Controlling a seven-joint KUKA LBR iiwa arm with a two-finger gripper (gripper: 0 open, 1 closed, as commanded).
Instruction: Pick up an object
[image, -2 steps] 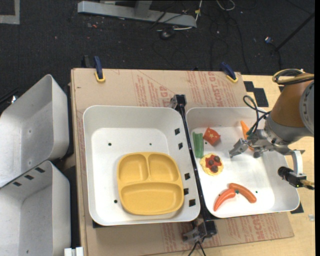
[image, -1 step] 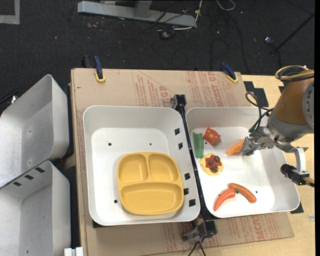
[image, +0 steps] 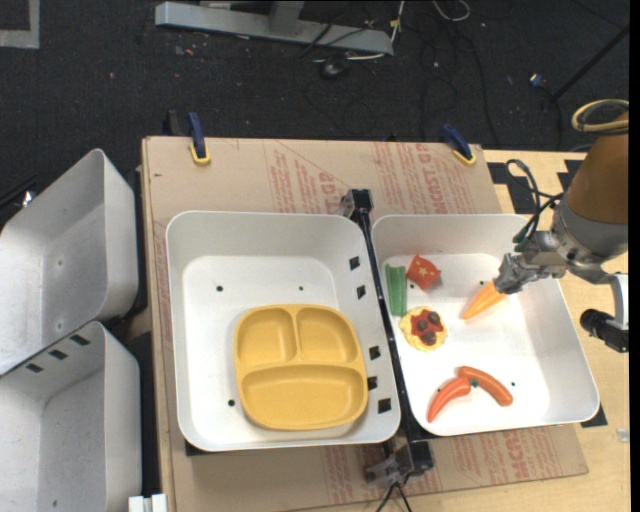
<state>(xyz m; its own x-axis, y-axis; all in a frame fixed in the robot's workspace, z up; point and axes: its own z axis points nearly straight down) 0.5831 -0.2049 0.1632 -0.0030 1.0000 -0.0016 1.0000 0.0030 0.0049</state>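
Observation:
My gripper (image: 510, 280) reaches in from the right over the right bin (image: 560, 345). It is shut on the thick end of an orange carrot (image: 483, 302), which slants down and left from the fingers. Elsewhere in this bin lie a red pepper piece (image: 424, 271), a green strip (image: 397, 288) along the left wall, a small yellow tart with dark red topping (image: 424, 328), and two orange-red curved pieces (image: 468, 388) near the front.
The left bin (image: 200, 290) holds a yellow divided plate (image: 298, 365). Two more white bins (image: 60, 300) stand off the bench at the left. Blue clamps (image: 198, 138) hold the board's far edge.

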